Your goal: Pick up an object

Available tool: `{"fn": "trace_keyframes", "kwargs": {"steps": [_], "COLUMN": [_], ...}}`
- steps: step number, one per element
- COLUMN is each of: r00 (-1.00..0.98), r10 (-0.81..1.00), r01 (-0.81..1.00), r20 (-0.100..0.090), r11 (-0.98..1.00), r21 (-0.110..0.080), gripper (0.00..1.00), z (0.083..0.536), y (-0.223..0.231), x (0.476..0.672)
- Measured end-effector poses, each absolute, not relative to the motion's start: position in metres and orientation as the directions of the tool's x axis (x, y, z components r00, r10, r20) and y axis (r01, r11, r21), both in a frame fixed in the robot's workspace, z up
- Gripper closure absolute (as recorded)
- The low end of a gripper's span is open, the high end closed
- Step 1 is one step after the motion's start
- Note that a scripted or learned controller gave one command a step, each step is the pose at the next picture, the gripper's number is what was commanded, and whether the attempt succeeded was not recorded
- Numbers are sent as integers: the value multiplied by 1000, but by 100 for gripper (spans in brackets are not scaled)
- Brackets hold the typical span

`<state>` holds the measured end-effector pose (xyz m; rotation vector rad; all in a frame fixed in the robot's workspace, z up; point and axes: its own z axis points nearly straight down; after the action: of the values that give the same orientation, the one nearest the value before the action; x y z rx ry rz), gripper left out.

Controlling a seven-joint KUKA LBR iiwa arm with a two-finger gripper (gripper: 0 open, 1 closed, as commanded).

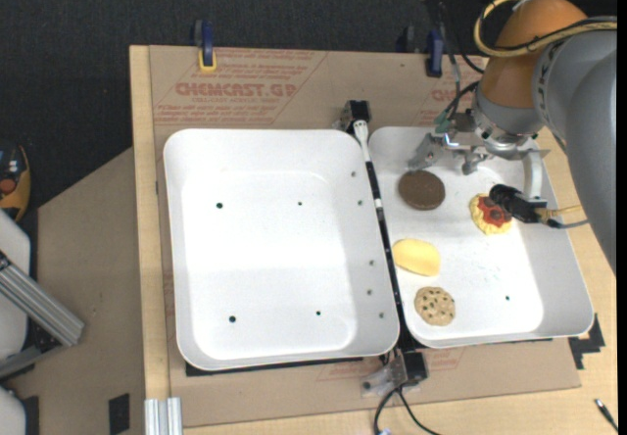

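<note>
The right bin (549, 311) holds several small toy foods. A dark brown round cookie (421, 190) lies near its far left corner. A yellow lump (416, 256) sits in front of it, and a chocolate-chip cookie (434, 306) lies nearer the front edge. A red and yellow piece (489, 215) lies to the right of the brown cookie. My gripper (446, 159) hangs over the bin's far end, just behind the brown cookie. It is open, and nothing is between its fingers.
The left bin (186, 257) lies beside the right one, with a black divider clamp (358, 115) at the far end of their shared rim. Blue clamps (205, 34) hold the cardboard bench cover. The arm's orange band (524, 41) rises at the upper right.
</note>
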<state>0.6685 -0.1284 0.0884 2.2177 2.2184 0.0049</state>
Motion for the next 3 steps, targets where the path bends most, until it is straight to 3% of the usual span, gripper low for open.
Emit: {"fn": "trace_keyframes", "kwargs": {"steps": [1, 2, 3], "r00": [-3, 2, 0], "r10": [1000, 1000, 1000], "r01": [1000, 1000, 1000], "r20": [2, 0, -1], "r11": [3, -2, 0], "r21": [-2, -4, 1], "gripper": [0, 0, 100], "z": [85, 85, 96], "y": [-91, -107, -106], "x": [667, 644, 646]}}
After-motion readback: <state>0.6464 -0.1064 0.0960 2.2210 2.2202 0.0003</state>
